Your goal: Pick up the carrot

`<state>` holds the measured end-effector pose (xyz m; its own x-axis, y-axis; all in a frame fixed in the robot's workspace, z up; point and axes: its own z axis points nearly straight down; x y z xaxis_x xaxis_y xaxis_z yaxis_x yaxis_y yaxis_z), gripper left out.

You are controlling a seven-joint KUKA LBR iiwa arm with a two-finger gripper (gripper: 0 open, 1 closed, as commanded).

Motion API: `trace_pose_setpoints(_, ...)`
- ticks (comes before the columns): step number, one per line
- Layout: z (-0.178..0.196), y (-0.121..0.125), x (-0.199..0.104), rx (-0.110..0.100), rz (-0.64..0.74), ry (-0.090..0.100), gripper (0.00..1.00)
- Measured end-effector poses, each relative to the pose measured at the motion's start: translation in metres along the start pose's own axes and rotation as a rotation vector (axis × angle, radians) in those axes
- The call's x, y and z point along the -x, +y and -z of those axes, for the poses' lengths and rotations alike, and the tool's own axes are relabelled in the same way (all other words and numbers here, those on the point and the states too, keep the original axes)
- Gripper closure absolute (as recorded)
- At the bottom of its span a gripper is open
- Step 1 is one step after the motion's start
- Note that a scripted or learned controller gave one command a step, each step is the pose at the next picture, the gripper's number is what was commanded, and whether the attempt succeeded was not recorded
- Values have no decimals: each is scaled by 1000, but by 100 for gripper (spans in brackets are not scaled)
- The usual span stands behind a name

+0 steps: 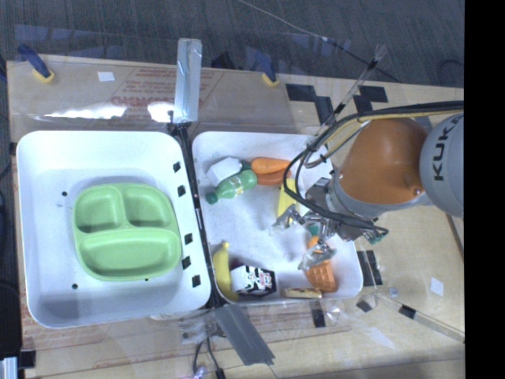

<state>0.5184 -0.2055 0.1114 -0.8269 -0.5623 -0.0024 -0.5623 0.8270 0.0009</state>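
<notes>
"ku" lettering on grey arm [442,160]

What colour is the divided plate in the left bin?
Light green; the divided plate shows clearly in the camera view, lying in the left bin.

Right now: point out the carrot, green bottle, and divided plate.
carrot [271,165], camera view, middle of its orange body
green bottle [234,185], camera view, mid-body
divided plate [125,267], camera view, front rim

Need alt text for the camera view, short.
The arm's gripper hangs over the right bin, apart from the carrot lying by the bin's far wall beside a green bottle. A banana and small carton lie along the near wall; the left bin holds a green divided plate.
</notes>
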Motion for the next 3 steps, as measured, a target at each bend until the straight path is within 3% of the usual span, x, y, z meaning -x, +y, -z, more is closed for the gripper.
trace_pose_setpoints(1,-20,-5,3,-1,210,1,0)
trace_pose_setpoints(2,-9,-5,6,-3,215,-3,100)
trace_pose_setpoints(3,-9,-5,6,-3,214,-2,0)
